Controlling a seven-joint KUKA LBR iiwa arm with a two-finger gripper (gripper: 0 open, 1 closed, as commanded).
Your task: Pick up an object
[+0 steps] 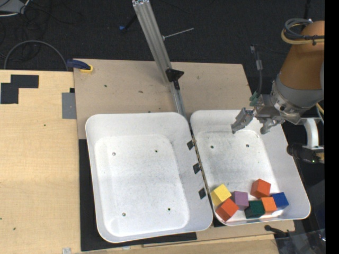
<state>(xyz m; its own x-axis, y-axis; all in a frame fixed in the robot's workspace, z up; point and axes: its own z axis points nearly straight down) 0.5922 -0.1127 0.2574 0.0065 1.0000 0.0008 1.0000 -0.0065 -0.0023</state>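
Note:
Several small coloured blocks lie bunched at the near end of the right bin (233, 142): a yellow block (221, 193), an orange-red block (228, 209), a purple block (241, 199), a green block (255, 209), a red block (260, 187), an orange block (269, 203) and a blue block (280, 199). My gripper (253, 124) hangs over the far end of that bin, well away from the blocks. Its fingers are spread apart and nothing sits between them.
The left bin (137, 176) lies beside the right one, with black clips (196, 167) along the shared edge. A slanted aluminium post (157, 46) rises behind the bins. A wooden board (32, 157) covers the left side of the bench.

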